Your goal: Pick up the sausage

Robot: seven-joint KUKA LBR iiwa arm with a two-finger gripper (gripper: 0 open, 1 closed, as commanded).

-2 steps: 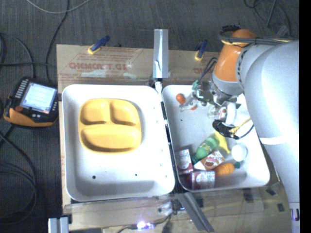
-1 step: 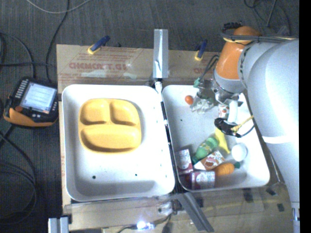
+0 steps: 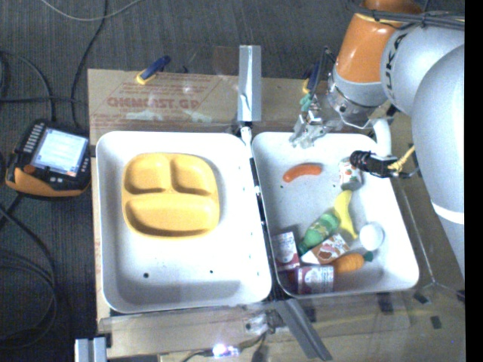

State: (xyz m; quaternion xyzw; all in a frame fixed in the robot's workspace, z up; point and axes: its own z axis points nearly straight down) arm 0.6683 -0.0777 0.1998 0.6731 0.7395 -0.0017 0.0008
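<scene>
The sausage (image 3: 303, 172) is a small orange-red link lying on the white floor of the right bin (image 3: 392, 225), near its far end. My gripper (image 3: 306, 130) hangs above the bin's far rim, a little beyond the sausage and apart from it. Its fingers (image 3: 300, 134) point down with a gap between them, and nothing is held.
A yellow divided tray (image 3: 172, 194) lies in the left bin (image 3: 113, 277). In the right bin's near half sit a green bottle (image 3: 320, 229), a banana (image 3: 345, 210), a carrot (image 3: 349, 262), a white egg (image 3: 370, 237) and small cans (image 3: 286, 247). A teach pendant (image 3: 49, 159) rests off the bench at left.
</scene>
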